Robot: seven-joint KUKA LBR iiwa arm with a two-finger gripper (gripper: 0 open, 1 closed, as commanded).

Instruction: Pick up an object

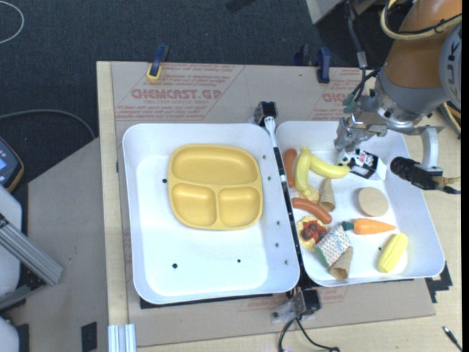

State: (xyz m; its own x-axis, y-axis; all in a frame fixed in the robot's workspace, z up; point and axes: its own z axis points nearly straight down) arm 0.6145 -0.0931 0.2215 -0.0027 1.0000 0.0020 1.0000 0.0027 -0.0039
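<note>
Jaws (354, 147) hang over the back of the right bin (425, 229), pointing down; whether they are open or closed cannot be told from this angle, and nothing is seen between them.

Left bin (139, 218) holds one yellow tray (215, 185) with three compartments, lying flat toward the back. Two clamps (155, 63) sit at the back edge of the brown board (117, 123) under both bins.

Right bin, left to right: a red sausage (290, 166) near the dividing rim; a banana (315, 169) just beside it; a hot dog (311, 210) in front of the banana; a red-and-yellow piece (311, 231) below that; a cone (335, 249) near the front wall; a black-and-white item (361, 161) at the back; a tan disc (372, 202) mid-bin; a carrot (372, 226) touching the disc's front edge; a corn cob (393, 253) toward the front right.

Surface beneath the board is light wood, with dark carpet behind. Cables run at the far left and front.

The black-and-white item lies just beside the jaws, on their right; the banana's tip lies just in front of them. The other items lie farther forward.
</note>
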